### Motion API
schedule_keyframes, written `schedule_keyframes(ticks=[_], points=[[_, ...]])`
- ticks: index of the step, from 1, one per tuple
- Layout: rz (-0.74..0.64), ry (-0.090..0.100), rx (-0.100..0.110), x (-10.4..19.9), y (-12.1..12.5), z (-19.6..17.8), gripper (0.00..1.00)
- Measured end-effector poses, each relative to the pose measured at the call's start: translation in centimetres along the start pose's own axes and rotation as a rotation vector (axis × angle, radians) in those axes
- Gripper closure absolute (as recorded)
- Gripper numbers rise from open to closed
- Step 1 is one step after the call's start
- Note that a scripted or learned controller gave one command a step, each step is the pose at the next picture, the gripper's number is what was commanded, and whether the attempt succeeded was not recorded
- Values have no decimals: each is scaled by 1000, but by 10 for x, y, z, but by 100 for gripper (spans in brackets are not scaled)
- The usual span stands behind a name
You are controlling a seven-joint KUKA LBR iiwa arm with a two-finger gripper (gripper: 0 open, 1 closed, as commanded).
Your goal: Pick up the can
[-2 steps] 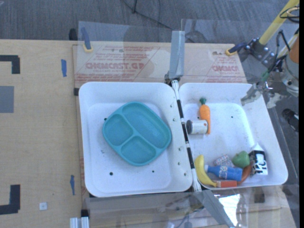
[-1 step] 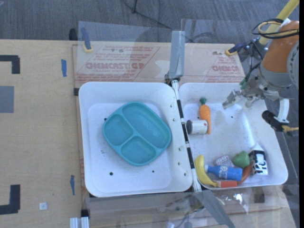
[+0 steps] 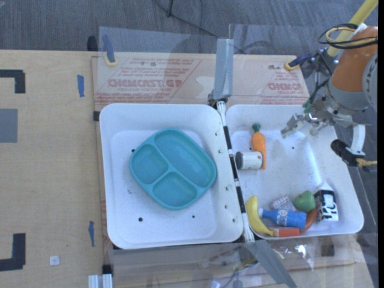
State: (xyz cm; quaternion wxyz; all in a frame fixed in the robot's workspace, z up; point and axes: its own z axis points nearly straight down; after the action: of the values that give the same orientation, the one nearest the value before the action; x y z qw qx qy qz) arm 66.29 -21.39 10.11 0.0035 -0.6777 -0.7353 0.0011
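The can (image 3: 249, 159) is small and white with a dark end, lying on its side at the left wall of the right bin (image 3: 336, 179), just below a toy carrot (image 3: 258, 141). My gripper (image 3: 301, 127) hangs over the upper right part of that bin, well to the right of the can and above it in the view. Its two metal fingers (image 3: 290, 129) stand apart, open, with nothing between them. The grey arm with its orange band (image 3: 353, 65) comes in from the upper right.
A teal divided plate (image 3: 173, 168) lies in the left bin (image 3: 114, 131). At the right bin's lower end sit a banana (image 3: 257, 216), a blue bottle (image 3: 281, 217), a green pepper (image 3: 305, 200) and a black-and-white object (image 3: 327, 205). Cables hang near the arm.
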Motion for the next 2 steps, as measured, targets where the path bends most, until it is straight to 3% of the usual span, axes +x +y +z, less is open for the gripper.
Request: schedule_keyframes(ticks=[1, 2], points=[[100, 5, -15, 4, -27, 14, 0], [109, -5, -5, 12, 5, -190, 0]])
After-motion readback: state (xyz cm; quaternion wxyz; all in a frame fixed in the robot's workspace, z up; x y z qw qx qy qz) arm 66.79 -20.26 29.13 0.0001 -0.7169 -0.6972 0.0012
